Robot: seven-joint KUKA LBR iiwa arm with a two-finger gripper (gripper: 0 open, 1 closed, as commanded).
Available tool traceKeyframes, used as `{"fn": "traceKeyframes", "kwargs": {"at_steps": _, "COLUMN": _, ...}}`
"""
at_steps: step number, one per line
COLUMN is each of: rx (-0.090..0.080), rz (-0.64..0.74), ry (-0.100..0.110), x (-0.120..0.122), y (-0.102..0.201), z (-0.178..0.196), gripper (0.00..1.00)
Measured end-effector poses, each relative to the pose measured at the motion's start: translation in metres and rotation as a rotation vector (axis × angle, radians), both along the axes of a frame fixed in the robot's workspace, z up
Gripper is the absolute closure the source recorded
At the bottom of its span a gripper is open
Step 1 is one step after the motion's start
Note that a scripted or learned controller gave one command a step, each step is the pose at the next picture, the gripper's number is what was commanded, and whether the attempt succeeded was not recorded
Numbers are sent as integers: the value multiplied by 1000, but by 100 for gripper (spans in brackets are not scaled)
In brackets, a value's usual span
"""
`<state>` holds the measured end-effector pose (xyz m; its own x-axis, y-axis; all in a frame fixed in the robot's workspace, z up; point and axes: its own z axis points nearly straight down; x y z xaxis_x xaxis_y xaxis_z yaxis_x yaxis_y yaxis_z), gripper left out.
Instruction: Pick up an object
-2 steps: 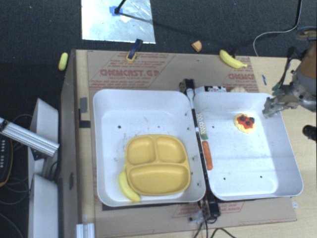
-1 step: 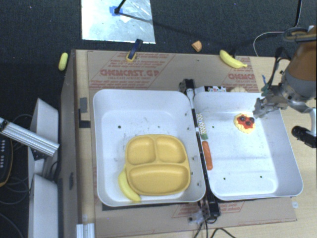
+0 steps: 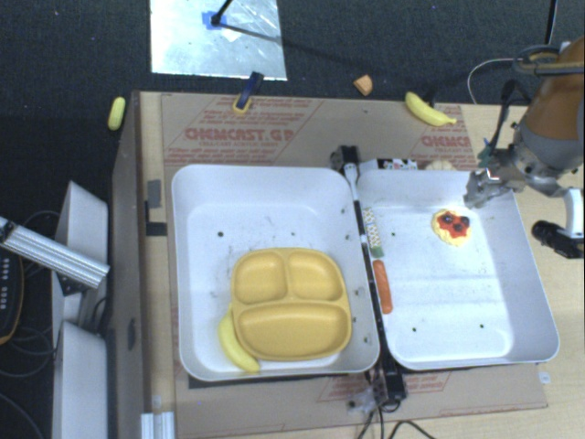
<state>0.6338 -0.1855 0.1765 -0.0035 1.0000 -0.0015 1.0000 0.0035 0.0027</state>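
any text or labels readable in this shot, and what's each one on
"CHEMCAST GP", red print on the brown board behind the left bin, reads roughly so; the last letters are blurred.
Same red print repeats on the board's top left, at its right corner and along the front edge: all too blurred or cut off to read.
Black-and-white label behind the right bin: too small to read.

The arm [image 3: 548, 135] is a rounded grey body with an orange band above the wrist. A thin pale cable [image 3: 489, 71] loops beside it. Its gripper [image 3: 479, 190] is small, metallic grey, jaws too blurred to read.
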Motion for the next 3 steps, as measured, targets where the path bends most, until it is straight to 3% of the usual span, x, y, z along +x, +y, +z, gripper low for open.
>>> {"fn": "traceKeyframes", "kwargs": {"at_steps": 1, "rx": 0, "rz": 0, "ry": 0, "x": 0, "y": 0, "z": 0, "gripper": 0}}
{"fn": "traceKeyframes", "kwargs": {"at_steps": 2, "rx": 1, "rz": -2, "ry": 2, "x": -5, "y": -21, "z": -93, "gripper": 0}}
{"fn": "traceKeyframes", "kwargs": {"at_steps": 3, "rx": 0, "rz": -1, "ry": -1, "x": -4, "y": -21, "z": -51, "gripper": 0}}
